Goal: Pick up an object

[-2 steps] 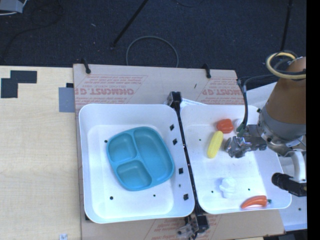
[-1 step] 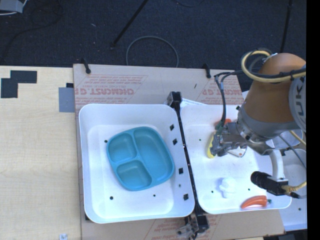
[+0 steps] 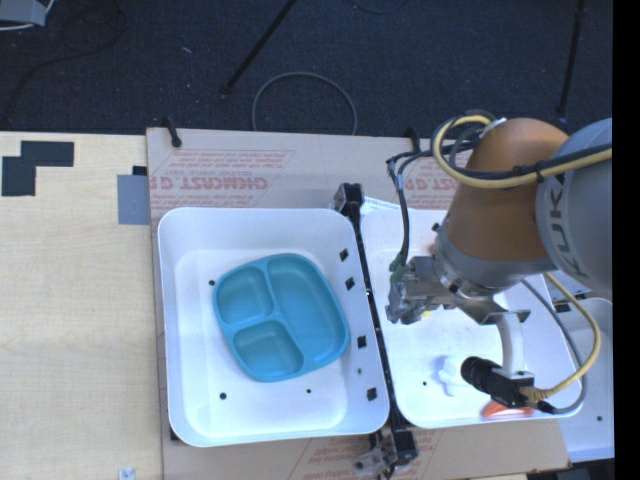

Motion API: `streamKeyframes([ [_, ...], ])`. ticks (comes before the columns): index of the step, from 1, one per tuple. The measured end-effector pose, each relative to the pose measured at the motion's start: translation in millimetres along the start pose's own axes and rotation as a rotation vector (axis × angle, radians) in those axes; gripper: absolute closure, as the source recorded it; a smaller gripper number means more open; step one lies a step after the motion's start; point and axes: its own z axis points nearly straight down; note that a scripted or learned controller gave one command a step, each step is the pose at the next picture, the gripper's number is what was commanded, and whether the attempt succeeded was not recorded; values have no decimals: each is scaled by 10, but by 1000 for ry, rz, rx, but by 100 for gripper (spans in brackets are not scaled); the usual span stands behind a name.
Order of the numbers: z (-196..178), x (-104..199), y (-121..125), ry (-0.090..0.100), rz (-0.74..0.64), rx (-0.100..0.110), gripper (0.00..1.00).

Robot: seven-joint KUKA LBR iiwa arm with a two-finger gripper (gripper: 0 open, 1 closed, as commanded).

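Pale wood bench (image 3: 70,318) carried two white bins. A blue divided plate (image 3: 280,315) lay flat in the left bin (image 3: 190,408). The gripper (image 3: 403,303) hung right of the plate, over the right bin (image 3: 420,363); whether it was open or closed could not be told. A small white object (image 3: 445,378) lay right of the plate, nearer the camera than the gripper.
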Motion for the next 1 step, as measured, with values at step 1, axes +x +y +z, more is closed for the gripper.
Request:
streamKeyframes([
  [1,180,494,53,-1,1,1,100],
])
